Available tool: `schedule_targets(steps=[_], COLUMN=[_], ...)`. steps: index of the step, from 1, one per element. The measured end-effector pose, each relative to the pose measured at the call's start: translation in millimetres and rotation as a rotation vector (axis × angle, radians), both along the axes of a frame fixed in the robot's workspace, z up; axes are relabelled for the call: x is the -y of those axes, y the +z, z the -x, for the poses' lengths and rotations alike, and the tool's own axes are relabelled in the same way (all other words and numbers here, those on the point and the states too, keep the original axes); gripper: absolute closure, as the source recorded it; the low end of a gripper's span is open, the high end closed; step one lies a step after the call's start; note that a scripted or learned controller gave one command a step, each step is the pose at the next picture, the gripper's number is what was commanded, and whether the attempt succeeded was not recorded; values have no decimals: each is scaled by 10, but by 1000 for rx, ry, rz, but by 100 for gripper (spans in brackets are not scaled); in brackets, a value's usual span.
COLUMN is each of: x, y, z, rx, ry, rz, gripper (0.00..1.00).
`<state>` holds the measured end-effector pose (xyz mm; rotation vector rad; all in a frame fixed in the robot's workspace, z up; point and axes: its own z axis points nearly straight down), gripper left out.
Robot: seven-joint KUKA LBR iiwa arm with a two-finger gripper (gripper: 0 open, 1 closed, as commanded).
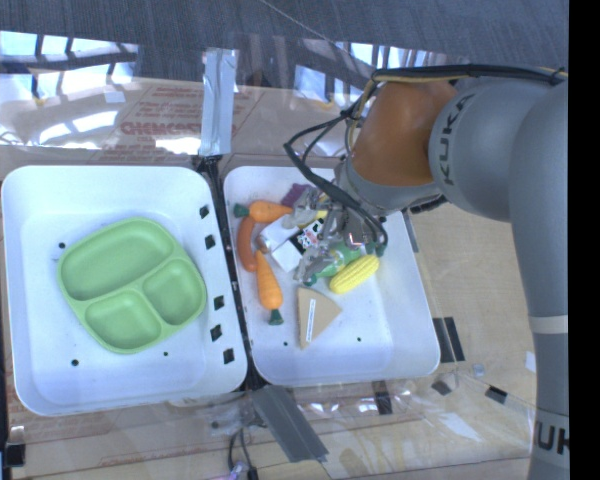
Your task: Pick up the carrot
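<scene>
An orange carrot point(269, 282) with a green stub at its near end lies in the right bin point(400, 343), left of centre. Two more orange pieces sit close by, one point(270, 210) at the back and one point(246, 245) along the bin's left wall. My gripper point(318, 236) is low over the cluttered middle of the right bin, just right of and behind the carrot. Small items crowd around it and hide its tip. Nothing can be seen held in it.
A yellow corn cob point(354, 273) and a tan cheese wedge point(318, 316) lie right of the carrot. A white block point(283, 245) and a purple piece point(298, 194) sit by the gripper. The left bin point(30, 368) holds a green divided plate point(130, 285).
</scene>
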<state>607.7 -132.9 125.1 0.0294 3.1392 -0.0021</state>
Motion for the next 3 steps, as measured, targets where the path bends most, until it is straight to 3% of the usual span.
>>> schedule_targets(steps=[1, 2, 3], x=[-261, 458, -106], y=[-128, 277, -46], z=[374, 226, -440], rx=[52, 2, 4], ry=[-74, -215, -308], rz=[9, 0, -2], gripper=[0, 0, 0])
